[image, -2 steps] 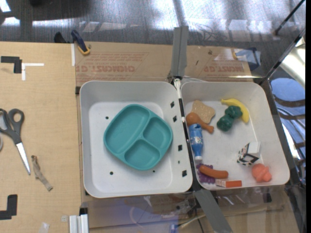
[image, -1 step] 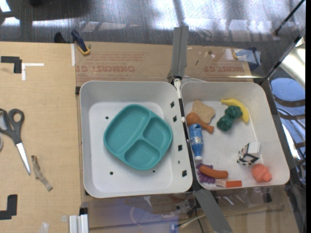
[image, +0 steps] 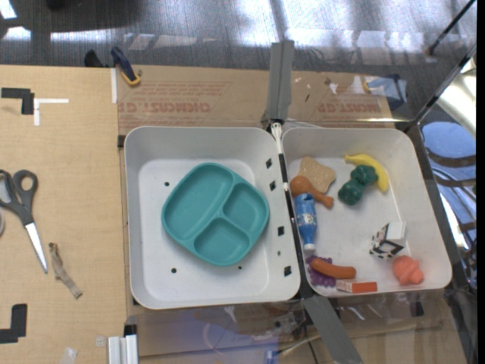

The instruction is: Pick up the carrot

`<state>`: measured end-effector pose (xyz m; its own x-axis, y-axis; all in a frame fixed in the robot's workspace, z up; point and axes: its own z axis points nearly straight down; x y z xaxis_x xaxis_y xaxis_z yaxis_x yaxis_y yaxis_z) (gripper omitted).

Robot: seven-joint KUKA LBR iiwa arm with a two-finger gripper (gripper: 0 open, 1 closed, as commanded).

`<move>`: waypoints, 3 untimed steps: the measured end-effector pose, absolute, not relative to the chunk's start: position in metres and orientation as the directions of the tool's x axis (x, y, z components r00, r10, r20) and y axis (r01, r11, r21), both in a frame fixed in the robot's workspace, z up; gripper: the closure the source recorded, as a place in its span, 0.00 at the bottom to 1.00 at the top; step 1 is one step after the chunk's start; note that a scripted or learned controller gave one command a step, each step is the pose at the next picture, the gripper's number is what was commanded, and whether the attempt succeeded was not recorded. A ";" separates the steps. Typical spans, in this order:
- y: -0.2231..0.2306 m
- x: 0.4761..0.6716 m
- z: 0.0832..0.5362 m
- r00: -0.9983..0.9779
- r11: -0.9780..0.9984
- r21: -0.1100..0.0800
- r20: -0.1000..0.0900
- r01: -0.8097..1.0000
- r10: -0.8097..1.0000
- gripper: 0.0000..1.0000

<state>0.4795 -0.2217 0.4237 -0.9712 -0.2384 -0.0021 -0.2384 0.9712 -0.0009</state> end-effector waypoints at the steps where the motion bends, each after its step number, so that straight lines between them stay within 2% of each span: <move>1: -0.221 0.518 0.492 -0.856 0.856 -0.003 -0.004 -0.517 -0.517 1.00; 2: -0.221 0.500 0.407 -0.652 0.652 0.000 -0.002 -0.758 -0.758 1.00; 3: -0.222 0.487 0.492 -0.462 0.462 -0.002 -0.003 -0.887 -0.887 1.00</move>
